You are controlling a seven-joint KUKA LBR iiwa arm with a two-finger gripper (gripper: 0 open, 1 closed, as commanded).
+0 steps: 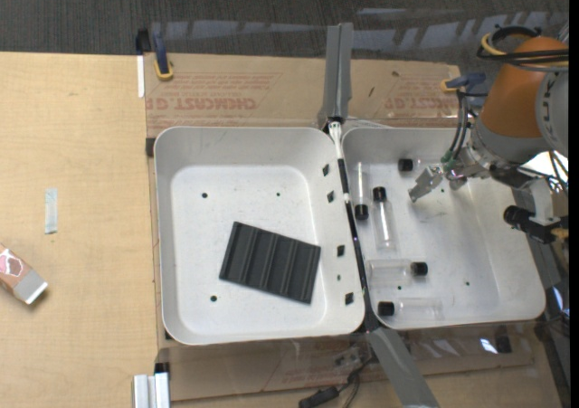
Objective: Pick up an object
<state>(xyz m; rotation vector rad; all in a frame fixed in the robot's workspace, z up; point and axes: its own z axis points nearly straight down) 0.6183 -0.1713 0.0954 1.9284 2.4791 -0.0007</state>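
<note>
Across the left bin [172, 216] you saw a dark ribbed panel [270, 262]; rightward, clear tubes [383, 219] with black caps lay in the right bin [507, 302]. Above them the gripper [427, 182] hovered, holding nothing, its opening impossible to tell. You judged the approach step underway; descent onto a tube came next, the divider close by.

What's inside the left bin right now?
A dark ribbed rectangular panel lies tilted on the floor of the left bin. Small dark spots dot the bare floor around it. Whatever sits under the panel is covered.
</note>
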